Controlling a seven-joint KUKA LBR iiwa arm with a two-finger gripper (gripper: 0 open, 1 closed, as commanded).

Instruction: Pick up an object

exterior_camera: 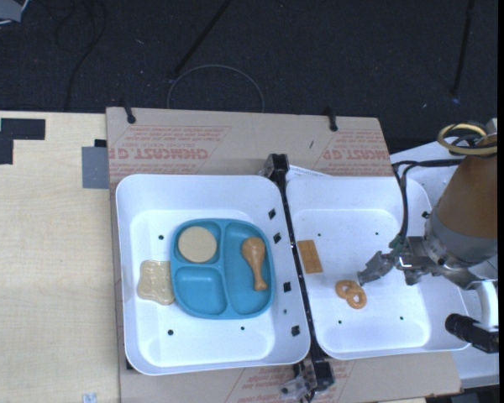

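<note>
We start at the near side of the bench, where the right bin [378,342] carries a small pretzel [351,294] on its floor, a little toward the near edge and roughly midway across. Our hand [378,269] sits low in that bin, just beside the pretzel on its far right side; the dark finger tips [371,272] point down toward it, but we cannot tell from this slant whether they stand apart or closed. Nothing shows between them, so we judge that the hand has hold of nothing.

A little farther in, near the wall shared by the two bins, lies a flat tan cracker [309,256], well apart from the hand.

In the left bin [143,342] we see a blue divided tray [220,300]. It holds a round pale biscuit [196,243] in its far left compartment and a drumstick [254,260] in its right compartment; the near left compartment looks bare. A pale slice of bread [156,281] rests on the bin floor, touching the tray's left edge.

As for progress, we judge the pick not yet made: every object lies on a bin floor or in the tray. The approach looks close to done, with the pretzel the likely target. What is left is the closing on it and the lift clear of the bin.
</note>
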